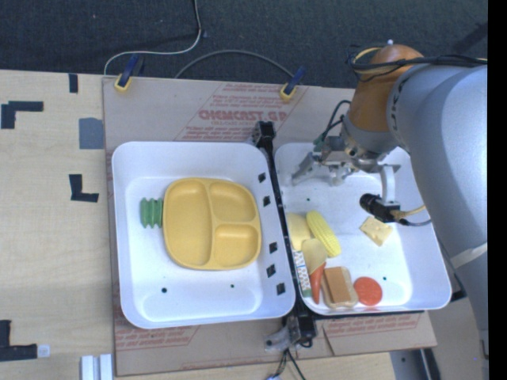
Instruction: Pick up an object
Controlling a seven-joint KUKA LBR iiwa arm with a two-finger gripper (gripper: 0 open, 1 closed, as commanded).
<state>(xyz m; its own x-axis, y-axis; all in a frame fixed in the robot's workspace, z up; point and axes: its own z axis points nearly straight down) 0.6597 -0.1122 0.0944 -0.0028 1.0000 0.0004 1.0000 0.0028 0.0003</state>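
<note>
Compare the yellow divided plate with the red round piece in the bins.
The yellow divided plate is far larger than the red round piece. The plate has three compartments; the red piece is a plain disc. The plate lies in the left bin, the disc in the right bin. Both lie flat.

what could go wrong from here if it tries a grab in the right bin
1. The toy foods crowd the right white bin's lower left: the yellow corn cob, the brown bread-like block and the red-orange round piece lie close together, so a grab there may nudge neighbours or catch two.
2. The gripper sits near the bin's upper wall, away from that pile.
3. The small pale yellow wedge lies right by the arm's black fitting and may get knocked.
</note>
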